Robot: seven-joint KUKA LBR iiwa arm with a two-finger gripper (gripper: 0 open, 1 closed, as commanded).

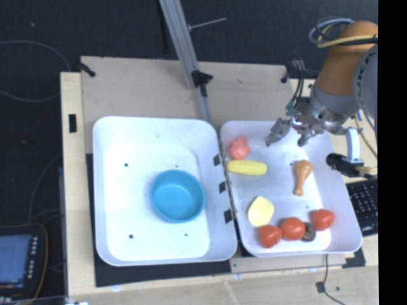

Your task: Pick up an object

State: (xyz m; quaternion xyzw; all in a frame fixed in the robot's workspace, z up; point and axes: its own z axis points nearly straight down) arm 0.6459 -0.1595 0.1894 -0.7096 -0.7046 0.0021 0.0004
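My claw (290,136) hangs over the top of the right bin (340,237). Its two fingers are spread wide apart, and nothing is between them.

In this bin, a pink toy (239,149) sits near the top left corner. A yellow corn cob (247,167) lies just below it. A chicken leg (301,175) lies more to the right, below my claw and apart from it. Lower down there is a pale yellow piece (260,210). Three red tomatoes (292,228) sit in a row near the bottom edge.

The left bin (114,138) has a blue bowl (177,196) in it.
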